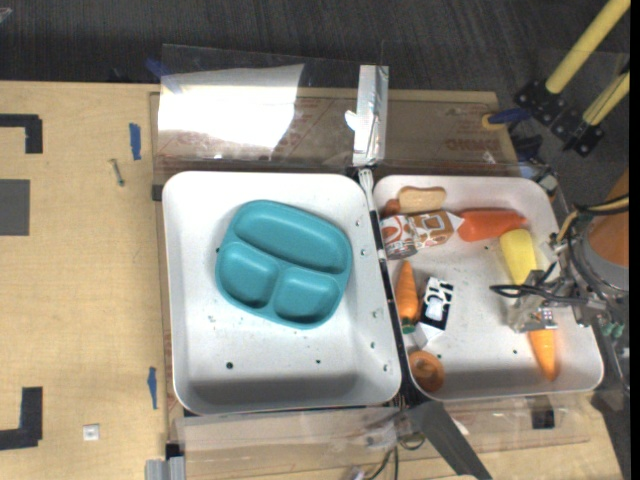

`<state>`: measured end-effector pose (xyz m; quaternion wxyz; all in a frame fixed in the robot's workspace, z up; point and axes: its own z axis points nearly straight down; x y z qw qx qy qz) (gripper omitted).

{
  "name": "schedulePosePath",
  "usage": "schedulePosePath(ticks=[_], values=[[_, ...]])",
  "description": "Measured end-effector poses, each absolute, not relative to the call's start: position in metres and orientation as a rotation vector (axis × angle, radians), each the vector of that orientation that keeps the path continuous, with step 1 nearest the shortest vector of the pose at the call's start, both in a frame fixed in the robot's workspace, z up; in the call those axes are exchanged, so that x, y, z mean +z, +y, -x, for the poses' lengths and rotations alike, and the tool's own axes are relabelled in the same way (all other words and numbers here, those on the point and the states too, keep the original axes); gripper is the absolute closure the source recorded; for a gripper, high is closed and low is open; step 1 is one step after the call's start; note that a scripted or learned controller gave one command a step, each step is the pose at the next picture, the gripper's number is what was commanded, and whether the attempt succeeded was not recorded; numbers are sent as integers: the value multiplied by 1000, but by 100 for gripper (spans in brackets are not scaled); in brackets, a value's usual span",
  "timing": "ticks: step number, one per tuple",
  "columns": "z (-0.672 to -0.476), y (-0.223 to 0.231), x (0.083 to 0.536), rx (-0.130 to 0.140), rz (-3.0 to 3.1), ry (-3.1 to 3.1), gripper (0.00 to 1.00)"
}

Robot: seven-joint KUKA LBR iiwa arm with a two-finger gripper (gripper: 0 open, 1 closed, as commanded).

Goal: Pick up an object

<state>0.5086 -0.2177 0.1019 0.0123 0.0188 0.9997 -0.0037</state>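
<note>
The gripper (540, 308) hangs over the right bin's (470, 353) right side, just above a toy carrot (545, 353); whether it is parted or closed I cannot tell; the carrot, probably light, stiff, slick plastic, is best pinched across its thicker middle.

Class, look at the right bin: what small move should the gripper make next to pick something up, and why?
Probably straight down. The gripper sits at the right bin's right side, over a gap between the yellow piece and an orange carrot; nothing is visibly held.
</note>
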Motion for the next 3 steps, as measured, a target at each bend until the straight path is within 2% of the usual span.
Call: schedulePosePath(ticks=[1, 2, 3], values=[[-528, -224, 263, -6, -392, 3102, 100], [-539, -176, 89, -3, 123, 3128, 100], [-572, -118, 257, -3, 17, 3121, 100]])
